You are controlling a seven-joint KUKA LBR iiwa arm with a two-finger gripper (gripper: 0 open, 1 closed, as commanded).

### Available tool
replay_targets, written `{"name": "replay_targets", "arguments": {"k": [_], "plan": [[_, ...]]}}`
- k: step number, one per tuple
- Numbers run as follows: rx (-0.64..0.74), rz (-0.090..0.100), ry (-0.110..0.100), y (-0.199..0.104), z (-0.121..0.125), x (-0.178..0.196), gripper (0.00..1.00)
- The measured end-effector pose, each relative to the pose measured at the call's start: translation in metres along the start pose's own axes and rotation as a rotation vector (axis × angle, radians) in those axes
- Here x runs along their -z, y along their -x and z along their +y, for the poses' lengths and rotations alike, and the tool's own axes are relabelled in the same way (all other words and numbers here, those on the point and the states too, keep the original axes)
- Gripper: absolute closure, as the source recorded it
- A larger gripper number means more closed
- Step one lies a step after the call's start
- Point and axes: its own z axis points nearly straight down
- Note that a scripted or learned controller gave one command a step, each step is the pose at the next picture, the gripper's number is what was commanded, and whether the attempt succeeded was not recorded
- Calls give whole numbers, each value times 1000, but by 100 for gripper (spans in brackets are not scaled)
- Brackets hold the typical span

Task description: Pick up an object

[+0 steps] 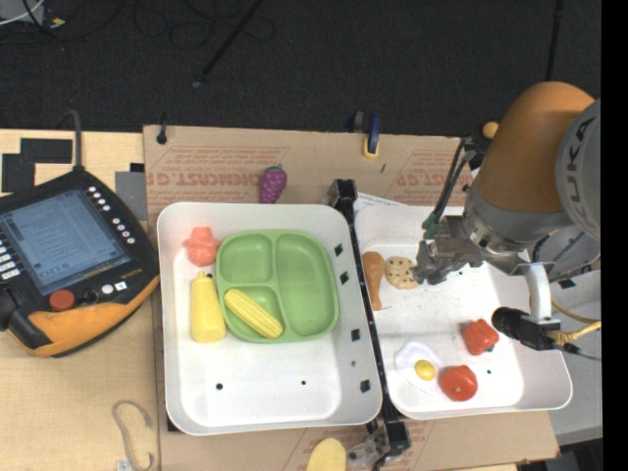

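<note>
Camera view: cookie (pixel 399 272) beside hand (pixel 429 269)

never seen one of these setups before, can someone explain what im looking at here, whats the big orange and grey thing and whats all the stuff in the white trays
The big orange and grey thing is a robot arm reaching in from the right. Its gripper, the part that grasps, hangs low over the right bin, right beside a cookie. Whether it holds anything cannot be told from here.

The one picture comes from a fixed camera above the bench, looking down at a slant.

The left bin holds toy food: a green divided plate with a corn cob in it, a yellow bottle and a pink piece. The right bin has the cookie, an orange-brown piece, a fried egg, and two red items.

The device at left is a control tablet. The arm's job is to pick up an object.
</note>
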Motion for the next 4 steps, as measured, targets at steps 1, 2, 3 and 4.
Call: {"name": "replay_targets", "arguments": {"k": [1,2,3,4], "plan": [[-4,-3,1,11,4,-3,100],[-4,-2,0,4,7,-19,100],[-3,-2,2,1,14,-7,100],[-3,-2,2,0,9,-2,100]]}}
